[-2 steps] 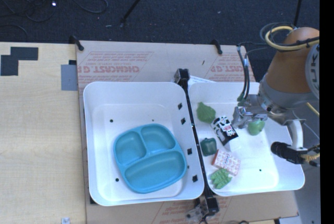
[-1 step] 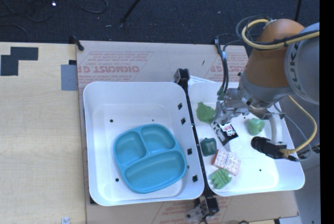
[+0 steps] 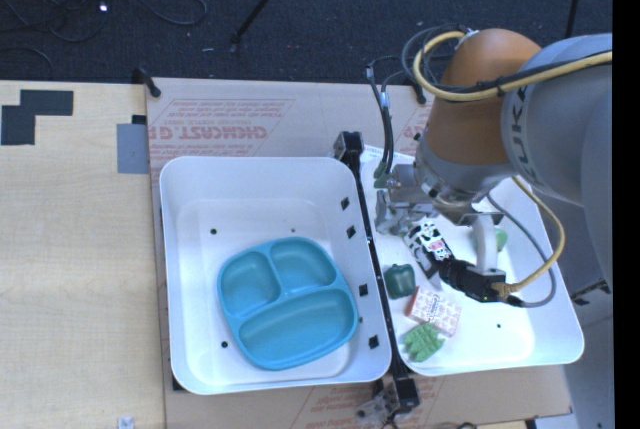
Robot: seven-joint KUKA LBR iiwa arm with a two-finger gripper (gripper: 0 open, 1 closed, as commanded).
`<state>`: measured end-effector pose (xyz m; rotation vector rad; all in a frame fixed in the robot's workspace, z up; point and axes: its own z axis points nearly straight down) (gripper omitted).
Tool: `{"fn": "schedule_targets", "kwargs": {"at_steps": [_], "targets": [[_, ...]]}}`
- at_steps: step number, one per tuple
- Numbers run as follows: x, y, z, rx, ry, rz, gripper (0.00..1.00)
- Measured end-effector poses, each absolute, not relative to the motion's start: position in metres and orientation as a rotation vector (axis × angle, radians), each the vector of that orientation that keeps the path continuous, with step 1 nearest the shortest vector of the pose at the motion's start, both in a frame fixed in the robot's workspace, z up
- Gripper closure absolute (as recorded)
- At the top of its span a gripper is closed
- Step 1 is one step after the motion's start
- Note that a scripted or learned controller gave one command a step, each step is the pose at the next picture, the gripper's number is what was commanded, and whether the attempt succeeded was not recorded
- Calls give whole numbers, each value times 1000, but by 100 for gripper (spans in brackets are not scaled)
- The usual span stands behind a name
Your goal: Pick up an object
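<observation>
Jaws (image 3: 400, 213): I see them low in the right bin (image 3: 540, 342), near its left wall; I cannot tell their state.
Objects: dark green block (image 3: 400, 279), patterned card (image 3: 434, 309), green toy (image 3: 423, 342) lie below the jaws.
Left bin (image 3: 190, 217): holds a blue divided plate (image 3: 287, 301).
</observation>
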<state>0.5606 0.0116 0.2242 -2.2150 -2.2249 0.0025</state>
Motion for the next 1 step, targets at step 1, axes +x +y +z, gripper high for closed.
{"fn": "schedule_targets", "kwargs": {"at_steps": [1], "targets": [[579,71,223,-2214,-2225,1,100]]}}
